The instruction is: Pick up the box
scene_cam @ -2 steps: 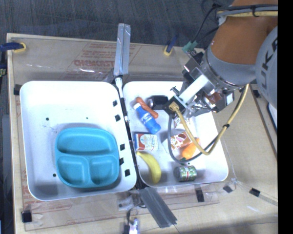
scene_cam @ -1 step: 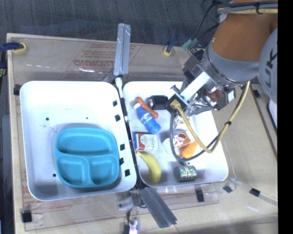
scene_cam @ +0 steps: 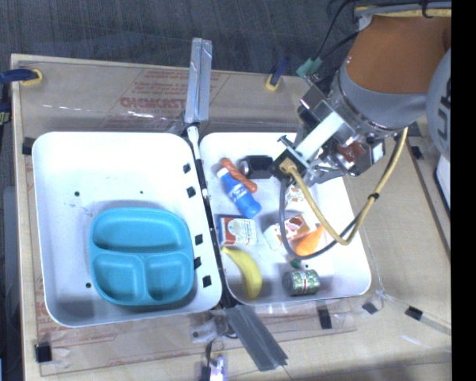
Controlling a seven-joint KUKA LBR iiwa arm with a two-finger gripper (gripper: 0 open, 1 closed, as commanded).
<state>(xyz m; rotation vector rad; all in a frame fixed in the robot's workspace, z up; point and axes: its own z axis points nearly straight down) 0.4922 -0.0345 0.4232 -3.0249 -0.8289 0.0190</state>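
The box is a small red and white carton lying flat near the left wall of the right bin, just above a banana. My gripper hangs over the upper right part of that bin, well to the right of the box and apart from it. The grey wrist and a yellow cable cover much of it.
The right bin also holds a blue bottle with an orange cap, a white packet, an orange object and a green can. A blue divided tray lies in the left bin.
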